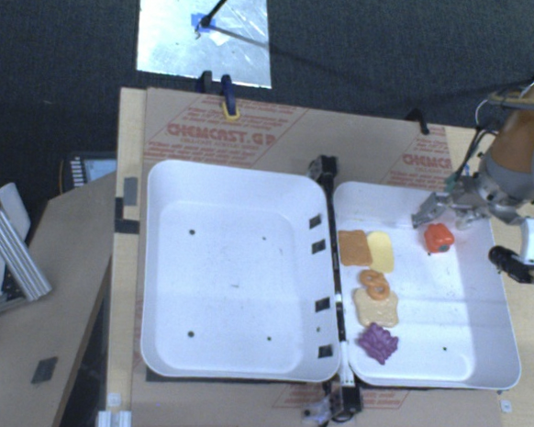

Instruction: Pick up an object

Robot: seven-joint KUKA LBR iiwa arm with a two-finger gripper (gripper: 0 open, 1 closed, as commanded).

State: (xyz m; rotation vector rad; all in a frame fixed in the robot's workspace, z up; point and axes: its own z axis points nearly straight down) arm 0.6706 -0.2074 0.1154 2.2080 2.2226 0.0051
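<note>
Right bin (476, 358): holds all items. Orange-red object (439, 237) near the far rim, open floor around it; gripper (451, 213) just above it, fingers spread, gripping nothing. Along the left wall, close to the divider: brown slab (355, 247) touching yellow piece (381, 251), orange ring (374, 283), pale flat piece (376, 308), purple cluster (378, 342). Floor toward the right rim free. Left bin (234, 279): wide open floor. Cardboard (255, 129) beneath reads "CHEMCAST", printed in red
</note>
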